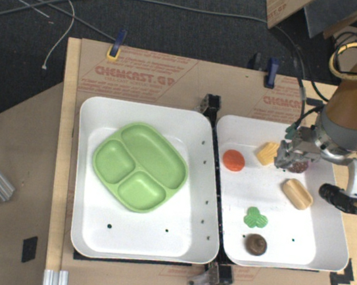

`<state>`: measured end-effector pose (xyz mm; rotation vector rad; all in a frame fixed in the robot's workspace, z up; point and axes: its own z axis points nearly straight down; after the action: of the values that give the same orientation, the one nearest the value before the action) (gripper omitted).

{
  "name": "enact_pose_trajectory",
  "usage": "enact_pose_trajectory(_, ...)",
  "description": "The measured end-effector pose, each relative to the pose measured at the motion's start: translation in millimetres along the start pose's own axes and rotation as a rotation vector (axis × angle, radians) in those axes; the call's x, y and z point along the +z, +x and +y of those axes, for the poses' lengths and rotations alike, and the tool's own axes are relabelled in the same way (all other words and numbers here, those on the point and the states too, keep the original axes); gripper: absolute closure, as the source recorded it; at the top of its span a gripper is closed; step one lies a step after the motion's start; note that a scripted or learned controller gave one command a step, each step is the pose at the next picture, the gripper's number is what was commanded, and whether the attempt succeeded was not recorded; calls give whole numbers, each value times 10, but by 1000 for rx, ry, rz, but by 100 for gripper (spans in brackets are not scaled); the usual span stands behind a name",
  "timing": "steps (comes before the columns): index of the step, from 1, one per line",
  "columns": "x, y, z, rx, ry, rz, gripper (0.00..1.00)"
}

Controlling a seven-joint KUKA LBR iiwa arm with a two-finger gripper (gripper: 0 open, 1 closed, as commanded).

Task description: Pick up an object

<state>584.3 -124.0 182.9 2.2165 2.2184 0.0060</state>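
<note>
The right bin holds several small items: a red-orange disc, a yellow wedge, a tan roll, a green clover-shaped piece and a brown round piece. My gripper is low at the bin's far right part, just right of the yellow wedge. A dark maroon item shows right under it, partly hidden by the wrist. The tan roll lies a little nearer than the gripper.
The left bin carries a green divided plate. Black clips join the bins at the middle. Blue clamps hold the cardboard at the back. A black part of the arm overhangs the right bin's edge.
</note>
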Motion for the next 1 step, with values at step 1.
enact_pose_trajectory(1,-628,-35,-40,0,-2,0,100)
